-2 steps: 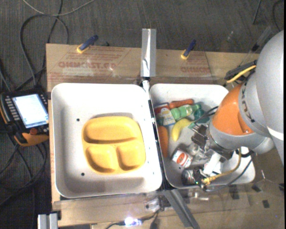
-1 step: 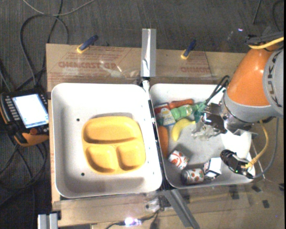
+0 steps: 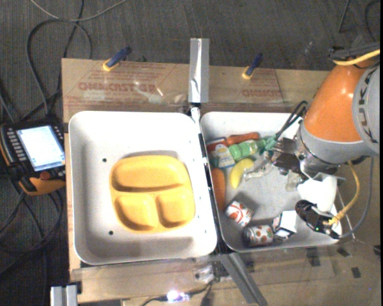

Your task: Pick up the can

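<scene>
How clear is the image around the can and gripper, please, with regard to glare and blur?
Camera view: the can is sharp enough but small, its top catching some glare; the gripper is dark and cluttered; the white bin looks bright, slightly washed out.

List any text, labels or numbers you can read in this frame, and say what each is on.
Red lettering on the cardboard sheet behind the bins: too blurred to read.
More red print on the cardboard's right part: unreadable.
Labels on the two cans in the right bin: red and white markings, too small to read.
Green bottle: label illegible.
Handheld pendant screen: glowing, nothing legible.
</scene>
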`<state>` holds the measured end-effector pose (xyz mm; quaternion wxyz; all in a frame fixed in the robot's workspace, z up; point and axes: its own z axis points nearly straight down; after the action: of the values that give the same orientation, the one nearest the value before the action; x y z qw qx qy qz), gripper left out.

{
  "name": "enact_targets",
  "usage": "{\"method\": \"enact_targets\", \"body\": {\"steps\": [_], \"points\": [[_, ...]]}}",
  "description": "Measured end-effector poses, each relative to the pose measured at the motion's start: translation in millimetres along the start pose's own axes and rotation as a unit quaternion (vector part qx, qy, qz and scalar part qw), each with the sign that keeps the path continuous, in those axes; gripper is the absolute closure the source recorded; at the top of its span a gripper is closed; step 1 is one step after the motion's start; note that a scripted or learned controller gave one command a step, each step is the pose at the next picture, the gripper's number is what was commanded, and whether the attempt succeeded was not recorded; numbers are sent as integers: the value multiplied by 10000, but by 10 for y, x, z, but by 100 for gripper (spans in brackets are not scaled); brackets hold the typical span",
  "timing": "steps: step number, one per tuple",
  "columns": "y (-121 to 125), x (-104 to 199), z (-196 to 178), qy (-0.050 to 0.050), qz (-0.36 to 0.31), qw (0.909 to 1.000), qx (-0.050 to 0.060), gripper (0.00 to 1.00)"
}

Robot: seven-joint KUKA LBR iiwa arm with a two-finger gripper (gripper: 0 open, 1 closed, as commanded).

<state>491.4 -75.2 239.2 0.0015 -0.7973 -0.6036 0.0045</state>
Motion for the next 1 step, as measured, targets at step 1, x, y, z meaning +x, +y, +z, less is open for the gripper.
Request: {"method": "enact_targets", "body": {"steps": [1], "points": [[65,-455,1523,35,1039,9946,-40,0]]}}
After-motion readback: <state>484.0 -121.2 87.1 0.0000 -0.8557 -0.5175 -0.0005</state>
